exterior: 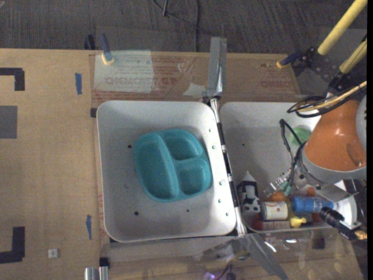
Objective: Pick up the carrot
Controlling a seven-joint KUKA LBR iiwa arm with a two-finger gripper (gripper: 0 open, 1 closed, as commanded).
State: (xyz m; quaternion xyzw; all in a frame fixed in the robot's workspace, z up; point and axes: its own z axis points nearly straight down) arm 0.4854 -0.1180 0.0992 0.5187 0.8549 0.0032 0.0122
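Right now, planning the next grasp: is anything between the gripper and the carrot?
The likely carrot sits crowded: a can lies just below it, a cow figure stands left, and the arm hangs close on its right.

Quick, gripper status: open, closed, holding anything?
Gripper: cannot tell; the arm hangs over the right bin and covers it.

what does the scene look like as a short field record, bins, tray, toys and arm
left bin: holds a teal divided tray
right bin: small toys crowded in its near corner
toys: black-and-white figure, can with a pale label, blue bottle
carrot: a small orange piece may be it, too small to confirm
arm: over the right bin's far side, above the toys
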